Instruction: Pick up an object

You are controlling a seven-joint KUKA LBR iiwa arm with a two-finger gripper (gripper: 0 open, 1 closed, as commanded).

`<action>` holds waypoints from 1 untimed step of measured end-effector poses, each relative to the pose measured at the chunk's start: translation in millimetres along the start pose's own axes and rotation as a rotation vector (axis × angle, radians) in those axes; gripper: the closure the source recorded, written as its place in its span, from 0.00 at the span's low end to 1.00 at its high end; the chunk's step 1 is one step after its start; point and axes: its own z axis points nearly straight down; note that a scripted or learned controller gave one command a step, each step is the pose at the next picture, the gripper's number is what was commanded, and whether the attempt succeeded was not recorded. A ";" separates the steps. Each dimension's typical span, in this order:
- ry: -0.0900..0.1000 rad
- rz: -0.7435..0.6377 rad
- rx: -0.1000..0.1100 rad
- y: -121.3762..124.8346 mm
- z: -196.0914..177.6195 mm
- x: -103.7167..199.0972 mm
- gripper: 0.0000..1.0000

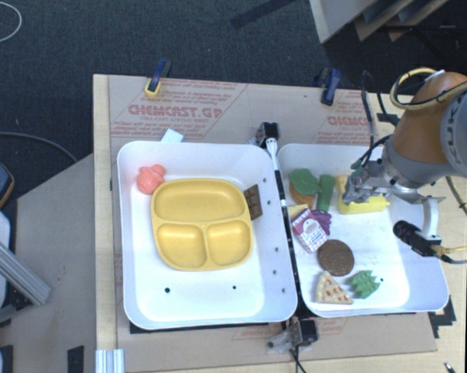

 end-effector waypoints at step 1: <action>0.010 -0.002 0.027 6.5 -45.6 -7.0 1.00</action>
